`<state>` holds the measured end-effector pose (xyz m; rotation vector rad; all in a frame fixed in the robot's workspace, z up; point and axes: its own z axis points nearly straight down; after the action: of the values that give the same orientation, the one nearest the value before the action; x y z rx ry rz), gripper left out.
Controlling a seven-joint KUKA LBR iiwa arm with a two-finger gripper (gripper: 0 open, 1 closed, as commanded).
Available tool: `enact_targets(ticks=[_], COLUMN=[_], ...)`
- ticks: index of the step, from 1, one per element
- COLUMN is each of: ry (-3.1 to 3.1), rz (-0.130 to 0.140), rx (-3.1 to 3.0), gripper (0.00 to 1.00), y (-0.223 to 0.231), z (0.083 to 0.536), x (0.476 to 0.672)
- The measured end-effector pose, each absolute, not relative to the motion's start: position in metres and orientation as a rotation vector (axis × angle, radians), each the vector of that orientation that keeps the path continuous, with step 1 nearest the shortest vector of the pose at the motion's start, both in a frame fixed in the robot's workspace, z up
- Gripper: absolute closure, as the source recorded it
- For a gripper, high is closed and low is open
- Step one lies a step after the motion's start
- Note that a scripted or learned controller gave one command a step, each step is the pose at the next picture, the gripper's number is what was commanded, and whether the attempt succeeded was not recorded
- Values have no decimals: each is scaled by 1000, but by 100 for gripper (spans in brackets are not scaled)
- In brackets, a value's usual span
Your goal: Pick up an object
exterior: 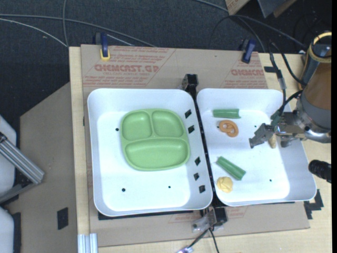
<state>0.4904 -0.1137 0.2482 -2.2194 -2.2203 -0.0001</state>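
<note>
From my station I count four small things in the right bin (295, 191), any of which could be the pick. Taking the pretzel (228, 128) as my landmark: it lies flat on the bin floor in the far-left part of that bin, orange-brown and looped. A green block (226, 113) lies just beyond it, long side across the bin, close to the pretzel but apart from it. A second green piece (231, 168) lies nearer the camera than the pretzel, turned on a diagonal, well apart from it. A small yellow lump (225, 183) sits nearer still, just beside the lower end of that diagonal green piece, close to the bin's near wall.

The gripper (261, 137) is to the right of the pretzel, over bare bin floor, apart from all four items. Its dark fingers (257, 140) point left toward the pretzel; I see nothing between them, and I cannot tell whether they stand apart or together. The grey arm (316, 96) enters from beyond the gripper on the right.

Left of the pretzel, past the black divider, the left bin (105, 188) holds a green sectioned plate (155, 139) with three compartments, lying flat. Both bins rest on a tan board (131, 62) printed with red lettering.
</note>
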Motion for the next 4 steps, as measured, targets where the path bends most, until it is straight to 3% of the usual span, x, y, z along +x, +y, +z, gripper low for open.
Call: enact_targets(ticks=[3, 4], ry=[-2217, -2221], rz=[0, -8], rx=[-2218, -2222], gripper=[0, 100], y=[-95, -95], z=[84, 98], x=[498, 500])
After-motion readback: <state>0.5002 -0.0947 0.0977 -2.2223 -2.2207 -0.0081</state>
